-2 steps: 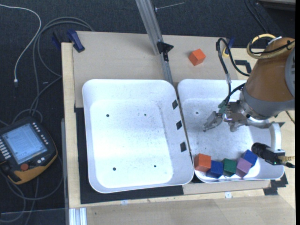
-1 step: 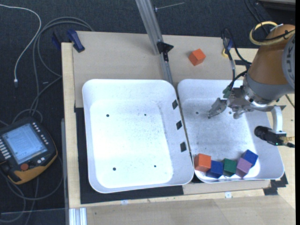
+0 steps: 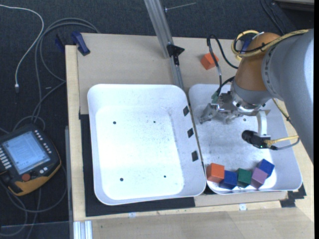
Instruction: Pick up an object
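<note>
White plastic is most of what I see from my seat: two shallow bins side by side on the tan wooden bench [image 3: 124,49], and I will place everything against the right-hand bin [image 3: 204,96], since that is where the work is. Far to its left, off the bench on the dark carpet, lies the grey teach pendant with its orange underside [image 3: 27,158], parked out of the arm's reach, I would guess on purpose. Just left of the right-hand bin, rim against rim, sits the larger white bin [image 3: 134,138], speckled with dark flecks and holding no blocks that I can see. Behind the right-hand bin's far edge a lone small orange block [image 3: 209,60] rests on the bare bench, outside either bin, so I judge it out of play. Inside the right-hand bin, the pickable things are bunched along its near rim, probably pushed or slid there: an orange cube [image 3: 216,172], then a blue cube [image 3: 230,179] touching it, a green cube [image 3: 244,176], a purple cube [image 3: 259,176] and a second blue cube [image 3: 266,166] just behind the purple one. The gripper [image 3: 227,114], hanging off the grey arm with the orange band [image 3: 254,63], hovers over the bin's far half, well apart from that row. From this slant I cannot tell how wide it stands, and I see no block in it. To pick anything, I judge it must come toward the near rim, where crowding could spoil a clean grasp.
</note>
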Action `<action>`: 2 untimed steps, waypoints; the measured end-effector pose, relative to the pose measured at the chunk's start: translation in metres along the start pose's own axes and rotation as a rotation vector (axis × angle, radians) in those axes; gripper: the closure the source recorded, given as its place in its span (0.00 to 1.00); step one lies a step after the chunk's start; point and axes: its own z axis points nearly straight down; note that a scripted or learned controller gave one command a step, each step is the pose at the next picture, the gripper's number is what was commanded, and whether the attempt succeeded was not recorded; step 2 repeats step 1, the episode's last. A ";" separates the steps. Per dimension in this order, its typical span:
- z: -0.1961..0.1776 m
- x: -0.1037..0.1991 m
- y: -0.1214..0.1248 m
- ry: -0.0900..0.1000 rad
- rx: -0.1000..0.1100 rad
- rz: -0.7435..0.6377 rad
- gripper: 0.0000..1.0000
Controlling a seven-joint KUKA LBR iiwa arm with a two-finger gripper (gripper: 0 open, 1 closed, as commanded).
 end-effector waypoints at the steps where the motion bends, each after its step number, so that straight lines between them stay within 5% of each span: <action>1: -0.009 -0.052 0.046 -0.004 -0.008 0.005 0.00; 2: -0.009 -0.052 0.046 -0.004 -0.008 0.005 0.00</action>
